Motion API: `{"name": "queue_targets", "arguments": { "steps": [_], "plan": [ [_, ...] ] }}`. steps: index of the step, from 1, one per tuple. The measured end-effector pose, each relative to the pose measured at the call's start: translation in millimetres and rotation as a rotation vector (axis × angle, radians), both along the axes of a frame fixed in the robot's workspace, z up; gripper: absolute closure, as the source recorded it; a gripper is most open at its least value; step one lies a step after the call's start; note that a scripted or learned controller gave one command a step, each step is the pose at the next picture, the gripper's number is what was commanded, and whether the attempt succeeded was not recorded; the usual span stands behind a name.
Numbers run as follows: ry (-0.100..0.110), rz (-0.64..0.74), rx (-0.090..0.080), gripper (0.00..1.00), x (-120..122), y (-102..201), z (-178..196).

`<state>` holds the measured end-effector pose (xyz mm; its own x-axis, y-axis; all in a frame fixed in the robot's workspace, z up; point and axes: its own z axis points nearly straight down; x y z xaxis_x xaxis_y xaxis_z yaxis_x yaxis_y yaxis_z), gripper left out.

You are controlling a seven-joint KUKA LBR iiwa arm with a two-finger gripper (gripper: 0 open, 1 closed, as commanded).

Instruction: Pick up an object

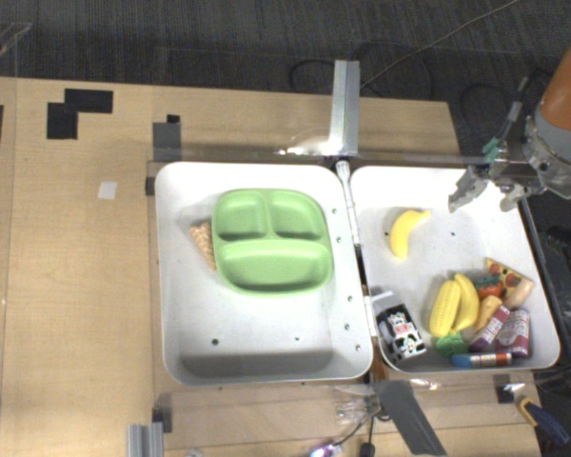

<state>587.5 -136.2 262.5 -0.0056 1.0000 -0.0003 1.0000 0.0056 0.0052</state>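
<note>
The gripper [483,188] hovers at the right bin's [438,246] far edge, fingers spread wide and empty, so best to drop squarely over the lone banana [405,230] lying nearby.

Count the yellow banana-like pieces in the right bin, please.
2: a lone banana near the bin's upper middle, and a yellow bunch in the toy pile at lower right. More may be hidden under the pile.

left bin [176,284]: green tray [270,240] | bench [67,284]: black patches [76,110]
</note>
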Motion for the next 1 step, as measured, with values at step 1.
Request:
{"name": "queue_targets", "arguments": {
  "steps": [1],
  "plan": [
    [-0.006,0.004,0.000,1.00,1.9,1.0,12.1]
  ]
}}
